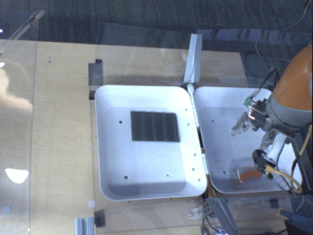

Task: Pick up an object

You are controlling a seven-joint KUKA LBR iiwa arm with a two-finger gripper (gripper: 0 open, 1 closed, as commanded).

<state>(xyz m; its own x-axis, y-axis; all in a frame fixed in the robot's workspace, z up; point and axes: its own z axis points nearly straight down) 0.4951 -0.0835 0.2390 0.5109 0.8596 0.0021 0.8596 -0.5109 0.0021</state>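
The arm's claw point(244, 124) hangs over the right bin point(217, 102), likely lining up a grab — whether it is clenched or released I cannot tell. The likely target, a small orange-red object point(250, 176), lies near that bin's front edge.
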